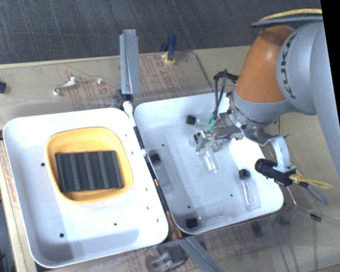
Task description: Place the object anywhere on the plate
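A yellow plate [83, 137] lies in the left bin [39, 236], and a dark grey ridged block [90, 170] rests on it. My gripper [205, 140] hangs low over the middle of the right bin [173, 115], far from the plate. Just below the gripper lies a clear vial [210, 161], touching it or nearly so; I cannot tell whether it is held. A second clear vial with a black cap [247, 189] lies toward the bin's front right.
A small black piece [190, 120] sits left of the gripper in the right bin. Two more small black pieces [154, 157] [191, 223] lie along that bin's left wall and front corner. A ridge between the bins [143, 162] separates them.
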Robot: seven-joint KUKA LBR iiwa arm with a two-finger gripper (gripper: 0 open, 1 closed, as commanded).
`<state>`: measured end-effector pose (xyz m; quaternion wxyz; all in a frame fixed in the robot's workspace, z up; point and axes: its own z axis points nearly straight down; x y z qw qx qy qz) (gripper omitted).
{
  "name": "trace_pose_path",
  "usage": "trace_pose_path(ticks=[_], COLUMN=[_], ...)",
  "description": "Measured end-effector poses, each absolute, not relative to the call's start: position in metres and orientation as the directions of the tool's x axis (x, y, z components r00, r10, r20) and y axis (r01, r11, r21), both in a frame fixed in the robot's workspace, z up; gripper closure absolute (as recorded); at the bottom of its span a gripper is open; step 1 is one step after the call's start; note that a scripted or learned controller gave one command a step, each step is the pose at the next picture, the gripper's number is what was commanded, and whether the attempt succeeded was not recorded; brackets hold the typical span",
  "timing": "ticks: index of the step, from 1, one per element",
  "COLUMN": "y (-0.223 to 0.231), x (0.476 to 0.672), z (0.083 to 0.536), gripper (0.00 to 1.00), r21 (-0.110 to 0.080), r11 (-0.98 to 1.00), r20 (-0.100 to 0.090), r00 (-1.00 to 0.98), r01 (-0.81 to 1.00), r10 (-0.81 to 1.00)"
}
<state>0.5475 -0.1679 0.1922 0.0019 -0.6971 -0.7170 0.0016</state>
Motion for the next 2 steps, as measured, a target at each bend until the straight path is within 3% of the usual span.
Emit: trace_pose_path(ticks=[1, 2], y=[-0.125, -0.041], x=[0.577, 0.594], z=[0.246, 0.199], gripper=[1.00, 1.00], r21=[-0.003, -0.005], r11=[0.145, 0.211], r20=[0.001, 0.001], r00=[-0.145, -0.211], r01=[0.989, 0.977], r10=[0.989, 0.977])
